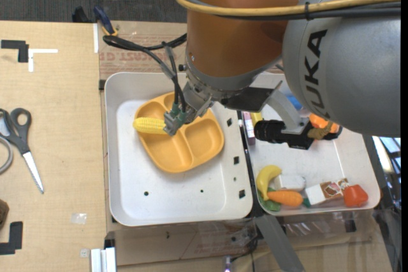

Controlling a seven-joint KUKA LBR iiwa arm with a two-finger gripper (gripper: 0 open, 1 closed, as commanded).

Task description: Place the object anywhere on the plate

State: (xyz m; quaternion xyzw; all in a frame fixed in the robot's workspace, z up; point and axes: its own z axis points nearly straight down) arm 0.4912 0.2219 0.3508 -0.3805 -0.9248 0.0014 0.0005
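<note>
We read "KUKA" in black letters running down the grey arm at right; the cardboard's faint print stays illegible.

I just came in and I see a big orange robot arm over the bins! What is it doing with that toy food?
The arm has reached over the left bin and its pincer is down at the yellow divided plate. A toy corn cob lies at the plate's left edge, right beside the pincer, and I can't tell if it is gripped or let go. In the right bin sit a banana, a carrot and other toy foods.
</note>
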